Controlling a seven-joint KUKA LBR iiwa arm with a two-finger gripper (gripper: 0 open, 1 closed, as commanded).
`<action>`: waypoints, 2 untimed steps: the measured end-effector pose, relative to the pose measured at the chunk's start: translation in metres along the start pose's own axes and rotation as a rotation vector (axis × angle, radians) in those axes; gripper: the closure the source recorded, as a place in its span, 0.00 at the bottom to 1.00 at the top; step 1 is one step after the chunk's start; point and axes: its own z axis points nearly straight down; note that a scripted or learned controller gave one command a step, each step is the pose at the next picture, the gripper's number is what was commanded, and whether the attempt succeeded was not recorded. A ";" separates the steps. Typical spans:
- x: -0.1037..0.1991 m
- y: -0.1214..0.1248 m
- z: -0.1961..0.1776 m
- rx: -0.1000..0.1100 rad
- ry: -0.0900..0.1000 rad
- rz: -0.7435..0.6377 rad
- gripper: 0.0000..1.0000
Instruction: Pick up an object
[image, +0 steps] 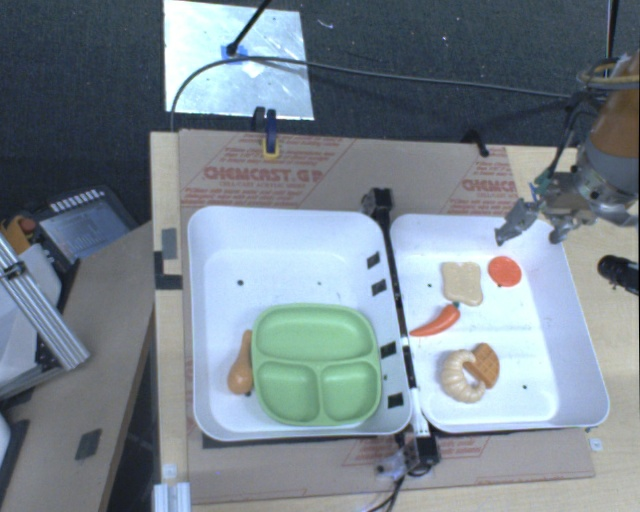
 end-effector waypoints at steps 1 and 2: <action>0.000 0.002 -0.008 -0.012 -0.002 -0.003 0.00; 0.000 0.013 0.047 -0.009 -0.002 -0.004 0.00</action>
